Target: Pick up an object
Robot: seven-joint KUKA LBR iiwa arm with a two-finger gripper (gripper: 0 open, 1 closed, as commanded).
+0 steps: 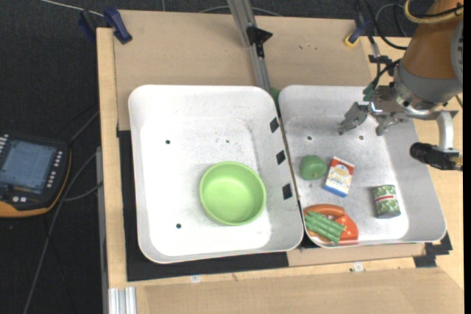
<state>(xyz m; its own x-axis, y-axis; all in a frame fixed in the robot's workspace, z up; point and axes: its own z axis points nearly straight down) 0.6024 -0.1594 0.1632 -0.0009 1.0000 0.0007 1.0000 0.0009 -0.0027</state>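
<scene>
My claw (370, 116) hangs open and empty over the upper part of the right bin (419, 191). Nothing is picked up yet. The carton (339, 176), can (385, 201) and green ball (313, 168) lie below it, awaiting descent and grasp.

The arm comes in from the right side, grey with an orange band above the wrist. It bends down toward the far right part of the scene. Its claw (367, 121) hangs low with two fingers (352, 118) spread apart, holding nothing between them.
</scene>
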